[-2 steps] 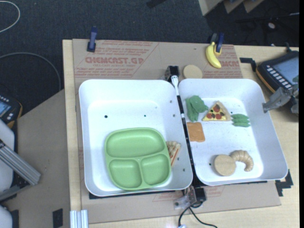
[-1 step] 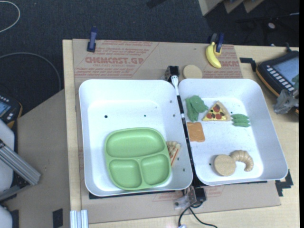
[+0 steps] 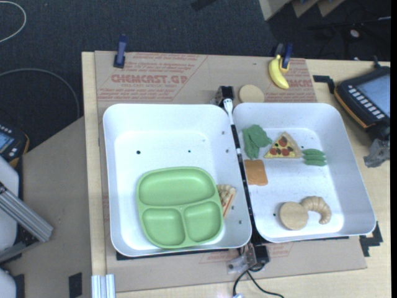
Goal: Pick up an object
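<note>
Nearest us in the right bin (image 3: 347, 135), we'd target the croissant (image 3: 317, 208), well apart from neighbours; jaws' state we cannot tell.

At the right edge of the view, about halfway down, a small grey piece (image 3: 377, 152) juts in from the side the arm reaches from. It is dull grey and angular, with a lighter upper face and a darker underside, and it lies low and tilted. It may be a part of the arm's body, but too little of it shows to tell which part, or how it is posed. It bears no orange band and no fingers can be made out on it.
</note>
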`<action>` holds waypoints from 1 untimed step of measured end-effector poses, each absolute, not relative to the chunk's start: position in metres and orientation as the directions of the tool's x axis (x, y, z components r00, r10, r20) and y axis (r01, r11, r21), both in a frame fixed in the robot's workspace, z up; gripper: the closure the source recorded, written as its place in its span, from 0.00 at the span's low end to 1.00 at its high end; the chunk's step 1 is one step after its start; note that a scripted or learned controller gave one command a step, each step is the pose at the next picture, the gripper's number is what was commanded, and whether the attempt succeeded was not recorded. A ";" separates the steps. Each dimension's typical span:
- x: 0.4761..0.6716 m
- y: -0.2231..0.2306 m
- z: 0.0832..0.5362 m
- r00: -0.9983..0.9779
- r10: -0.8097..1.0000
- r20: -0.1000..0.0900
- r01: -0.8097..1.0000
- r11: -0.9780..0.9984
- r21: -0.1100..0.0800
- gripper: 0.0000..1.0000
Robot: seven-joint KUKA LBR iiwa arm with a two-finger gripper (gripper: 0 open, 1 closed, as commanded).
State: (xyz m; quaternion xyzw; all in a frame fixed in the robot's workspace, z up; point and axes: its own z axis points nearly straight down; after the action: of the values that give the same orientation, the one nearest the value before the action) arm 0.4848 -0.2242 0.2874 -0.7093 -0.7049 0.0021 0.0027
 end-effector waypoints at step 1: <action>0.502 -0.192 0.087 -0.002 1.000 0.007 1.000 0.002 -0.014 1.00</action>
State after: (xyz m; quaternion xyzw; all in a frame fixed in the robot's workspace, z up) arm 0.5021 -0.1924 0.0872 -0.7064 -0.7077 0.0025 0.0071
